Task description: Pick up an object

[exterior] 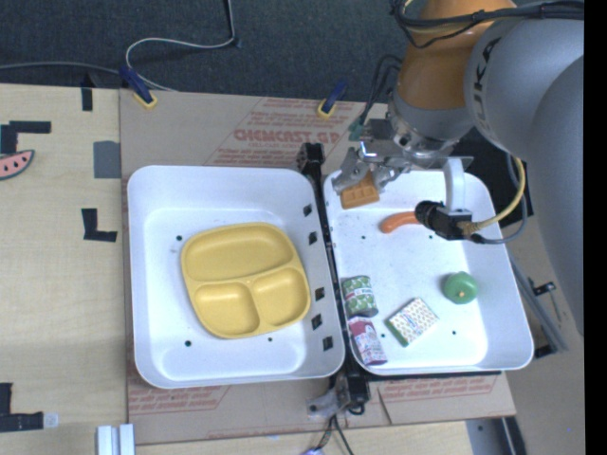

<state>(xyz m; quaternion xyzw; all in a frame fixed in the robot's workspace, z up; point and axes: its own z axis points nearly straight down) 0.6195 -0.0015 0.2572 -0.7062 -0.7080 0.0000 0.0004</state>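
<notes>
My gripper (364, 180) hangs over the far left corner of the right bin (493, 349). A small orange-brown block (359, 196) sits between its fingertips, and the fingers are shut on it. An orange carrot-shaped piece (397, 222) lies just right of the block. Further forward are a green round fruit (460, 288), a green-labelled can (359, 296), a red-labelled can (366, 340) and a small patterned box (412, 320).
The left bin (156, 349) holds a yellow divided plate (247, 278). The grey arm with its orange band (446, 55) reaches in over the right bin's far edge. A black cable (474, 230) loops near the carrot. Black clips line the wall between the bins.
</notes>
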